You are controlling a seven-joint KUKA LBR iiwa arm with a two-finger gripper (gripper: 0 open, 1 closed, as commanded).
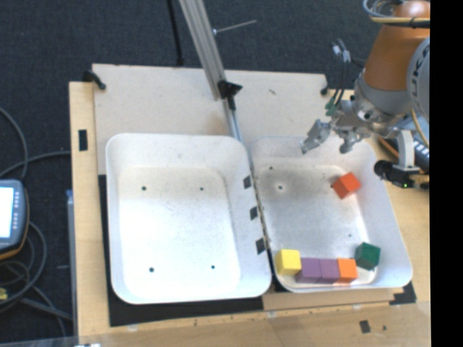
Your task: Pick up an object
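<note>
In the right bin (376, 201) an orange-red cube (346, 185) lies alone toward the far right. Along that bin's near wall sit a yellow cube (290, 260), a purple block (320, 269), a small orange cube (347, 269) and a dark green cube (367, 254). My gripper (330, 137) hangs over the bin's far edge, up and to the left of the orange-red cube. Its two fingers are spread apart, open, with nothing between them.
The left bin (177, 215) lies beside the right one. A slanted metal rail (206, 49) rises from the gap between the bins at the back. A tablet (11, 215) and cables sit off the bench to the left.
</note>
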